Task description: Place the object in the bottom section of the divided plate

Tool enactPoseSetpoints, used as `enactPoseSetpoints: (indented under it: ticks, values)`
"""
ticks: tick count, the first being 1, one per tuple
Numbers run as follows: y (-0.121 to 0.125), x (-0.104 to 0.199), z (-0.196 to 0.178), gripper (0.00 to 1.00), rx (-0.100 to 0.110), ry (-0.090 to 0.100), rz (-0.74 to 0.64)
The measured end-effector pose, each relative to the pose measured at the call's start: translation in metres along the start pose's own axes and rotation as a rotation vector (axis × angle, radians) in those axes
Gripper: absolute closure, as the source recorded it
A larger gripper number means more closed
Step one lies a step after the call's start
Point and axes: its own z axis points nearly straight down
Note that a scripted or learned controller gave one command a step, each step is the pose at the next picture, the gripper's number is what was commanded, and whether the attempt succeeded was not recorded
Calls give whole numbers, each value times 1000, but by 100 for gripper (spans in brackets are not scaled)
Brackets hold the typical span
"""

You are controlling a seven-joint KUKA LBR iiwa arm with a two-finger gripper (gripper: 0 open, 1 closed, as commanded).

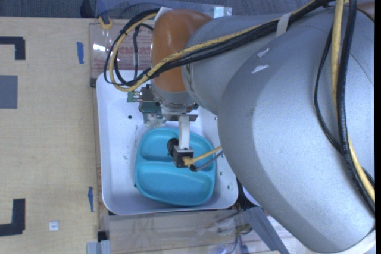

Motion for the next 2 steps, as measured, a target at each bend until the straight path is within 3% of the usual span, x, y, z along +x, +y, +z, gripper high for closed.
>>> enactPoseSetpoints:
  ticks: [1, 2]
  values:
    - [21, 10, 13, 100, 3, -5, 387]
    - [58, 13, 53, 100, -2, 0, 680]
